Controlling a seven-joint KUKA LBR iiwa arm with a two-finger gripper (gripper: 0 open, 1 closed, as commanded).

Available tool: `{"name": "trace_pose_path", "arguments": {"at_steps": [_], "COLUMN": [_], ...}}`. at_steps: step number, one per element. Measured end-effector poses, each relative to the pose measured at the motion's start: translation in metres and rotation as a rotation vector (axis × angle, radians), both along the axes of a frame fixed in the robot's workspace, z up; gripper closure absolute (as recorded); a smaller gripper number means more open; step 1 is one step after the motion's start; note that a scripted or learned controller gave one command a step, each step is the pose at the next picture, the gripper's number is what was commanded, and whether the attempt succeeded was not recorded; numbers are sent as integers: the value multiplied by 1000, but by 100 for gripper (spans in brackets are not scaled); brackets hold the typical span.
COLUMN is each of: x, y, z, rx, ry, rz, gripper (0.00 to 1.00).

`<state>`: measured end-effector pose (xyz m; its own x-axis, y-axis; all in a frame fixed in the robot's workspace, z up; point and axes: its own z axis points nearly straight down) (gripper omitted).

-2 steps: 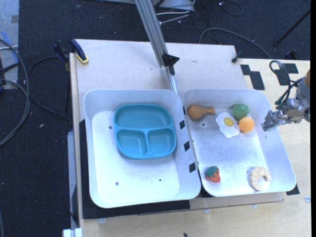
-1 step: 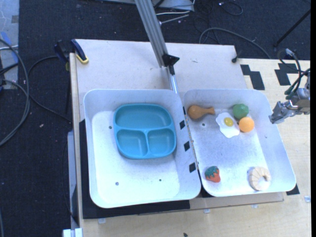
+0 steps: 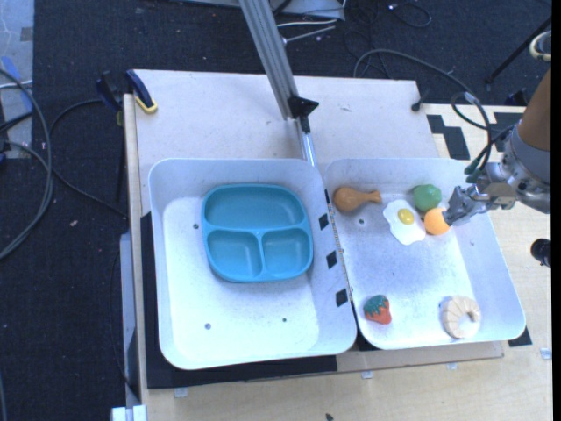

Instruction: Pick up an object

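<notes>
The right bin point(image 3: 491, 261) holds several toy foods. A brown drumstick point(image 3: 355, 199) lies at its back left, with a fried egg point(image 3: 403, 222) to the right of it. Behind the egg sits a green round piece point(image 3: 427, 196), and a small orange ball point(image 3: 436, 223) lies just right of the egg. A strawberry point(image 3: 377, 309) and a pale shrimp-like piece point(image 3: 460, 316) lie near the front wall. My gripper point(image 3: 458, 209) reaches in from the right, low over the bin, with its tip right beside the orange ball.
The left bin point(image 3: 175, 323) holds a blue divided plate point(image 3: 259, 232). A slanted metal post point(image 3: 276, 55) rises behind the bins. Cables lie on the dark floor around the bench.
</notes>
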<state>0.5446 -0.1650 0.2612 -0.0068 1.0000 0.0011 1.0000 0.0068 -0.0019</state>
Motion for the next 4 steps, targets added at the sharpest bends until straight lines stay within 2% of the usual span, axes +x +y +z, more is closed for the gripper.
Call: {"name": "trace_pose_path", "arguments": {"at_steps": [3, 4], "x": [22, 22], "y": [155, 205], "z": [-2, -18], "rx": [0, 0], "ry": [-2, 1], "rz": [1, 1], "gripper": [100, 100]}}
